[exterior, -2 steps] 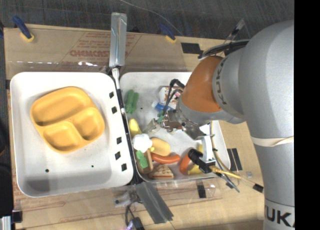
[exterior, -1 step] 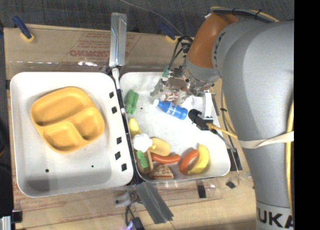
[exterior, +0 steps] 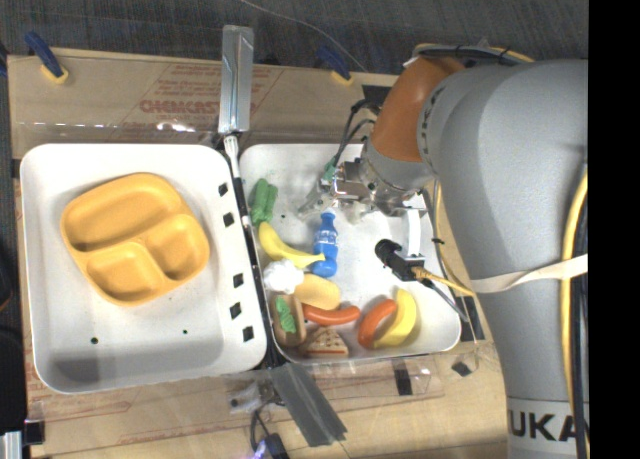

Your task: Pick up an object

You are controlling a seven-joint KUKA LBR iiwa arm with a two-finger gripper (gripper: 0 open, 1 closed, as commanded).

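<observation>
My gripper [exterior: 338,187] hangs over the upper middle of the right bin [exterior: 290,162], just above a blue bottle [exterior: 326,243] that lies on the bin floor. Nothing shows in its grasp. To the left of the bottle lie a yellow banana [exterior: 284,247] and a green vegetable [exterior: 262,201]. Lower in the bin sit a white lump [exterior: 283,275], a hot dog [exterior: 331,314], a red and yellow fruit [exterior: 388,319], a cracker [exterior: 322,345] and a small green piece [exterior: 287,315]. The grey arm covers the bin's right side.
The left bin [exterior: 60,347] holds a yellow divided plate [exterior: 135,235]. A metal divider bar [exterior: 236,77] stands between the bins at the back. The toys crowd the right bin's lower half.
</observation>
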